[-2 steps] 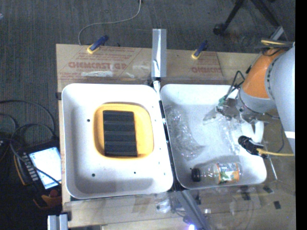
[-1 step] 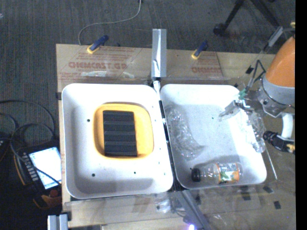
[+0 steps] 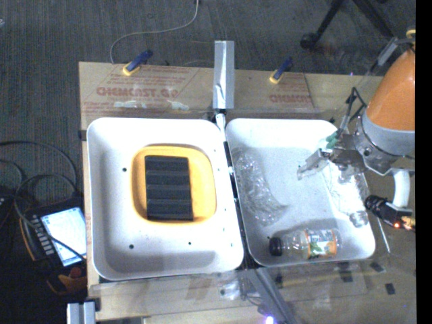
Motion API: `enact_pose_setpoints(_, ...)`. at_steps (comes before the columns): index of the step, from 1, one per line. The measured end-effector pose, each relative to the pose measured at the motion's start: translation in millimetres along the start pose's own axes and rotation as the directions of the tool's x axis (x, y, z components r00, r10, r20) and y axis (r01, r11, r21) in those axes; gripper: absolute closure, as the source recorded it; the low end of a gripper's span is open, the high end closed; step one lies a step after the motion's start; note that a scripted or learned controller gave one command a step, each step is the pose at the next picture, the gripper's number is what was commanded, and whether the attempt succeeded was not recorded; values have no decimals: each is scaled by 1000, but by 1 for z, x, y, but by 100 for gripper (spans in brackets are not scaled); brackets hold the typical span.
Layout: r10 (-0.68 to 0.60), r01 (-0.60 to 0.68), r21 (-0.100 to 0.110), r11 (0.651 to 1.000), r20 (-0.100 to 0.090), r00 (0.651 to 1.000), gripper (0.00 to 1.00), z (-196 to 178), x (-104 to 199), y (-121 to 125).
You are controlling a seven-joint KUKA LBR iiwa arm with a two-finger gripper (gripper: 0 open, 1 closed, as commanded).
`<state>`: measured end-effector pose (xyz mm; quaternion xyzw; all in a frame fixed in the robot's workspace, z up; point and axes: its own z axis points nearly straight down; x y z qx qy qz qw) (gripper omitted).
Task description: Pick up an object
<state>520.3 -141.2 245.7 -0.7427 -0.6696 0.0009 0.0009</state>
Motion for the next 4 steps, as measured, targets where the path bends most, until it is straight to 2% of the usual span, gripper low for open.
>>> enact_pose_setpoints(1,-236,236,0,972,1,972,0,32,-40,-33)
enact_pose_setpoints(2,-465,465,1,885,0,885,0,87,-78,-29)
enact_pose_setpoints(3,-315,315,-3,949,4,949,0,-49,-50,-30)
enact_pose_setpoints(4,-446,446,-7,895,0,895,0,151,27,-38)
